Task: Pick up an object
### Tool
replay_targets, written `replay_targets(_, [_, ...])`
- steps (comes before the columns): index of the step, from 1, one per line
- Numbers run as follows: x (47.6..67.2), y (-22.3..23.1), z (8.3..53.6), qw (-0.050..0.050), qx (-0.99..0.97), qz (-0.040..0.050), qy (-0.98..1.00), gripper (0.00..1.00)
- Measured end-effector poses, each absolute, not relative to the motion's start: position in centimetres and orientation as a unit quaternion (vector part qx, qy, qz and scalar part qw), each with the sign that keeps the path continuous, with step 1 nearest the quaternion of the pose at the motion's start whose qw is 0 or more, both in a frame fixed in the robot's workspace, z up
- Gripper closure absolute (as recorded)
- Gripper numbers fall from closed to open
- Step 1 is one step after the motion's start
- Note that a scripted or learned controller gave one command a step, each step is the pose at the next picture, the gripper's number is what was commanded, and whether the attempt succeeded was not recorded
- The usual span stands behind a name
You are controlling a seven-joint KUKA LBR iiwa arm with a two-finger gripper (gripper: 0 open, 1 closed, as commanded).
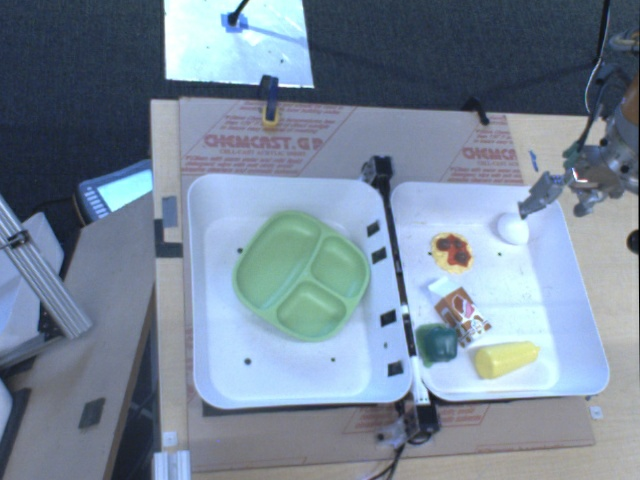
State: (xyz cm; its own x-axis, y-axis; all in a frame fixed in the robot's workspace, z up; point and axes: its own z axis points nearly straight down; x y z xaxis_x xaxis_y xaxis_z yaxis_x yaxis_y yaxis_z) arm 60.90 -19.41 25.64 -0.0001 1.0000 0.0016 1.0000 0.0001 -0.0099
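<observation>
The right bin (575, 268) holds several small objects: a white ball (512, 230) near its far right, a round pizza-like toy (452, 250), a brown and white packet (461, 313), a dark green piece (437, 343) and a yellow wedge (505, 358) at the front. My gripper (560, 193) hangs at the bin's far right edge, just right of and above the white ball. One grey finger (538, 195) points down-left toward the ball. Nothing shows between the fingers.
The left bin (215, 268) holds a light green divided plate (300, 273). A black divider (392, 268) with clips runs between the bins. Cardboard (330, 138) lies under both, with a yellow clamp (270, 113) at the back. A cable (603, 28) hangs at the right.
</observation>
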Motion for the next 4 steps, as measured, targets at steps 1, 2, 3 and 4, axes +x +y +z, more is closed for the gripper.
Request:
replay_targets(1, [61.1, -19.3, 26.4, -0.001, -0.706, -0.0003, -0.708, 0.00])
replay_targets(2, [61.1, -19.1, 20.1, 0.001, -0.706, 0.0006, -0.708, 0.00])
replay_targets(3, [60.6, -19.3, 14.0, 0.001, -0.707, 0.0006, -0.708, 0.00])
replay_targets(4, [60.6, -19.2, 8.8, 0.000, -0.707, 0.0003, -0.707, 0.00])
